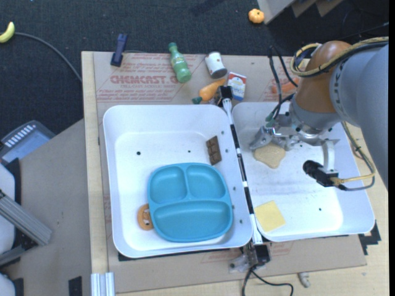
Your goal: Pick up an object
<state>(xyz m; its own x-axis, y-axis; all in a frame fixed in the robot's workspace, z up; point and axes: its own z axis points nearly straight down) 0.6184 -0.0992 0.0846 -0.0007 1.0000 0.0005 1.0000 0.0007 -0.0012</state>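
- Arm: grey, with an orange band above the wrist; enters from the right of the frame and bends down over the right bin.
- Gripper: low over the upper left part of the right bin, directly above a tan bread-like piece. Whether it is apart or together cannot be told from this angle, and no object is seen clamped in it.
- Tan bread-like piece: lies on the bin floor, touching or just under the tip of the gripper.
- Yellow cheese-like square: flat in the lower left of the right bin, well apart from the gripper.
- Left bin: holds a blue divided plate in its lower centre, a small orange-brown item just beside the plate's left edge, and a brown chocolate-like bar near the right wall.
- Board above the bins, upper centre of the frame: a green bottle, a small white can, a carrot-like orange piece, a small carton and a dark blue item.
- Dark floor, top of the frame: an orange ball; a yellow item at the upper left edge.
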